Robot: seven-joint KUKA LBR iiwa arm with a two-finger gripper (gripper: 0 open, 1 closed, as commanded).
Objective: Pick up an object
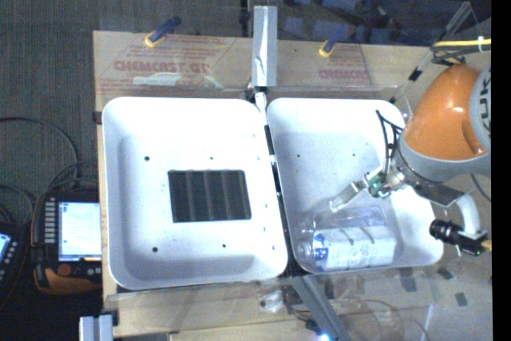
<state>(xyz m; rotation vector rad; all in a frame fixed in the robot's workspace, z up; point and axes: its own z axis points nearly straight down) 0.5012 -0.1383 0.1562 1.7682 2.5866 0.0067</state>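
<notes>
Blurring clear bottle (pixel 349 247), right bin (pixel 319 148), end effector (pixel 363 192) partly hidden

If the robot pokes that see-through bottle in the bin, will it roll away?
Probably. The clear plastic bottle lies on its side near the front wall of the right bin, so a poke could roll it. It looks see-through, so likely light and squashy. Its smooth plastic might slip from the end effector.
</notes>
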